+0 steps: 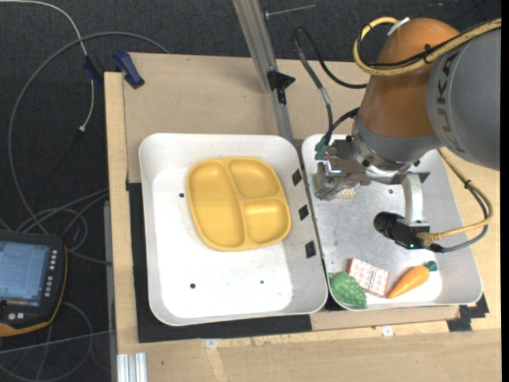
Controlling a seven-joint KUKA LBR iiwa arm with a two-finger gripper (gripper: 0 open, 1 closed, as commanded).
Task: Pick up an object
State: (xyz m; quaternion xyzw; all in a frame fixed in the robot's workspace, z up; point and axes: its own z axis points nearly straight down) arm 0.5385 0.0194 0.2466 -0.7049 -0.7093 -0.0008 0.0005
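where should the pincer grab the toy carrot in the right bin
Probably across the orange body of the toy carrot, near its thicker middle, coming straight down. It lies flat and slanted, green top up-right, tapering toward the patterned box, so the fingers should close across its long axis, clear of the bin wall.

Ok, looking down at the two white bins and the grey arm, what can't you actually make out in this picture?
- Gripper, camera view: the arm's wrist covers its fingers, so whether they are open or shut is unclear.
- Right white bin: its far right part is hidden under the orange-banded arm.
- Small flat red-and-white packet: print too small to read.
- Green leafy toy vegetable beside the orange toy carrot: too small to identify.
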